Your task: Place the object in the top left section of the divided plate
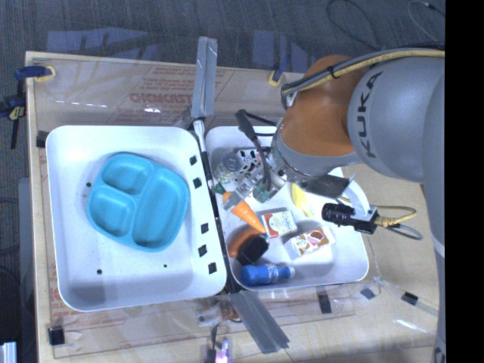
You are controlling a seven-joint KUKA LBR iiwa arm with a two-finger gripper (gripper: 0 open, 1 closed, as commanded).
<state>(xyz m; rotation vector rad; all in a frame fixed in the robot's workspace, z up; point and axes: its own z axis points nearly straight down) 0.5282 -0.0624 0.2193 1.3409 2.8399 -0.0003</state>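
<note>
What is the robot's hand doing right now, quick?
Gripper: over the right bin, among the clutter; open or closed cannot be told.

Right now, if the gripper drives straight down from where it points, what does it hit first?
Probably the orange carrot-shaped toy or the clutter just above it in the right bin. The gripper hangs over that pile; depth is unclear.

The light was bright and even, coming from above. The white bins (121, 278) shone and looked a bit washed out. Left of the gripper (261, 184), the blue plate (138, 200) had soft shine on it. A dark shadow sat under the arm (355, 119). The picture was a little fuzzy and grainy.
</note>
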